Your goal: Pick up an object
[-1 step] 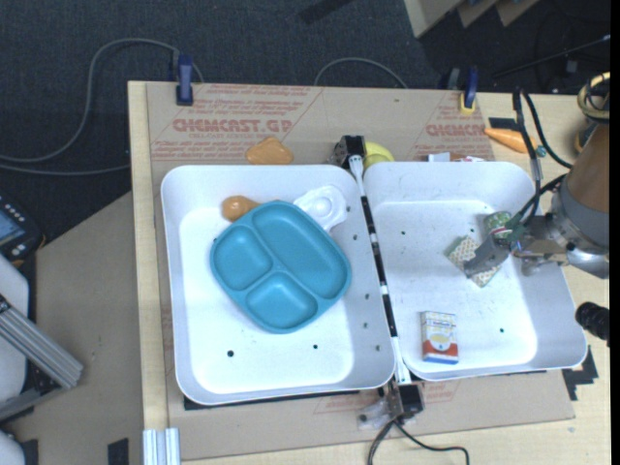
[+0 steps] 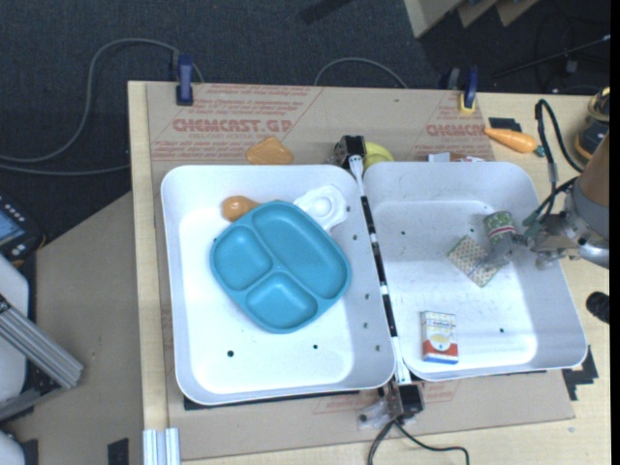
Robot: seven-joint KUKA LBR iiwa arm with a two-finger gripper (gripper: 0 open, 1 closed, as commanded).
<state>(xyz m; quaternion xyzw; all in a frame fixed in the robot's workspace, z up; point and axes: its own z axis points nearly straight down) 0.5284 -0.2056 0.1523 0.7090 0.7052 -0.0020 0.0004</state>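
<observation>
You see the arm [image 2: 593, 223] reaching in from the right over the right bin [image 2: 513, 352], with its jaws low at the bin's far right part. You cannot tell whether the jaws stand apart or together; their tips blur into what lies under them. Just left of the jaws lies a small green-and-white roll [image 2: 500, 225], touching or nearly touching them. Beside it, a little nearer and further left, rests a flat speckled grey pad [image 2: 472, 260]. A small white carton [image 2: 440, 337] with red and blue print lies well apart, at the near side of the same bin.

In the left bin [image 2: 194, 289] a blue divided tray [image 2: 279, 265] lies flat, with an orange piece [image 2: 237, 206] and a white piece [image 2: 322, 204] at its far edge. On the worktop [image 2: 155, 395] beyond the bins sit an orange lump [image 2: 268, 151] and a yellow item [image 2: 376, 153].
</observation>
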